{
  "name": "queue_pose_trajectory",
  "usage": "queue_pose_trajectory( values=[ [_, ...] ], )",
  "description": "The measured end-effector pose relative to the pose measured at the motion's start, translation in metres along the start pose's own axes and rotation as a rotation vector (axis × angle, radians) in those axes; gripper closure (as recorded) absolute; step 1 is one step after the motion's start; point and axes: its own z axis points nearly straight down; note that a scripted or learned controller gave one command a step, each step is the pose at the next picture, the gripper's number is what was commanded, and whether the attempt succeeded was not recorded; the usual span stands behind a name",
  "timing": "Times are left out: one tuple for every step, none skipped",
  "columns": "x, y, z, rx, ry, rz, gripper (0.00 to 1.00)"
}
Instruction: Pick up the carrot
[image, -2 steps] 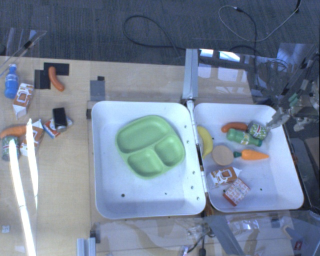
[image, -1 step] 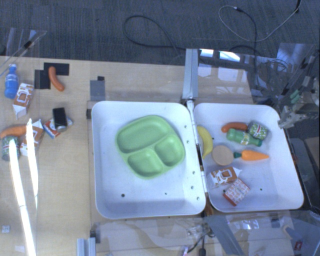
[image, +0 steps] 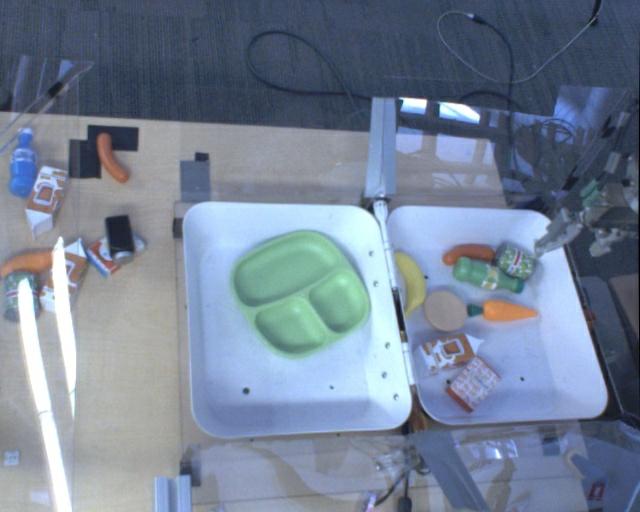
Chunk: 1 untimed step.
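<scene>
Your carrot (image: 508, 312) lies on its side in the right bin (image: 560, 395), orange body pointing right and green stub toward the round tan disc (image: 446, 311) that it nearly touches. Just above it sits a green bottle (image: 487, 275), with a green can (image: 516, 261) and a sausage (image: 468, 254) beyond; a banana (image: 408, 283) hugs the bin's left wall, and a small carton (image: 447, 351) and a red box (image: 472, 384) lie nearer the front. The hand (image: 556, 236) hovers at the bin's upper right edge, apart from the carrot; you cannot tell from here whether it is apart or together. To do this well, you would probably bring it down over the carrot's thick middle, closing across the short width rather than along its length, and keep clear of the bottle just above. The left bin (image: 200, 330) holds a green divided plate (image: 300, 292). Packaging on the carton, box and can carries print, but nothing is legible. More oddments lie on the surface (image: 110, 400) at far left.
</scene>
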Motion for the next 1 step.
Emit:
queue_pose_trajectory(
  values=[
    [0.0034, -0.0071, 0.0536, 0.005, 0.001, -0.03, 0.0]
  ],
)
